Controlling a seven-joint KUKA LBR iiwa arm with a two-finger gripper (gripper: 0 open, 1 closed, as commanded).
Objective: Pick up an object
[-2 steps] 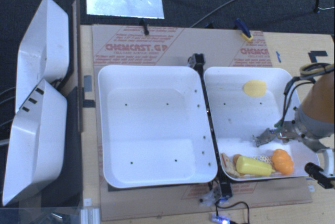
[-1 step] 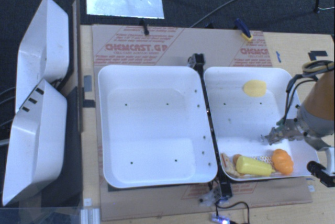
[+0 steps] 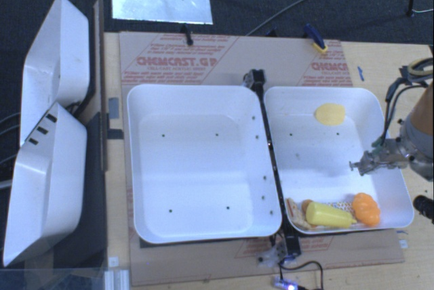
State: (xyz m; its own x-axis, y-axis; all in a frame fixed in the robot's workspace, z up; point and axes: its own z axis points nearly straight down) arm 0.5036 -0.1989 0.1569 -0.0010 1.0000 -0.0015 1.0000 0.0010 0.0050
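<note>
Nearest the camera, along the front wall of the right bin, a small cluster of objects lies packed together: an orange round object at the right end, a yellow oblong object touching it on the left, and a tan flat piece with a small brownish bit at the far left of the row. A pale meshed scrap sits just behind the yellow one. All of these lie hard against the front rim, leaving little room on that side.

Farther in, the middle of the right bin's floor is bare white. The gripper reaches in over the right rim at about mid-depth, its tip above the floor and well apart from the cluster in front and from the object behind. It is small and blurred here, so whether it is parted or closed cannot be told; nothing is seen in it.

Toward the far wall of the same bin a pale yellow disc lies alone, near the back rim, with open floor on its left, right and front.

The left bin sits beside it, the two rims touching along a dark centre strip. Beyond the bins a blue clamp rests on the board.
</note>
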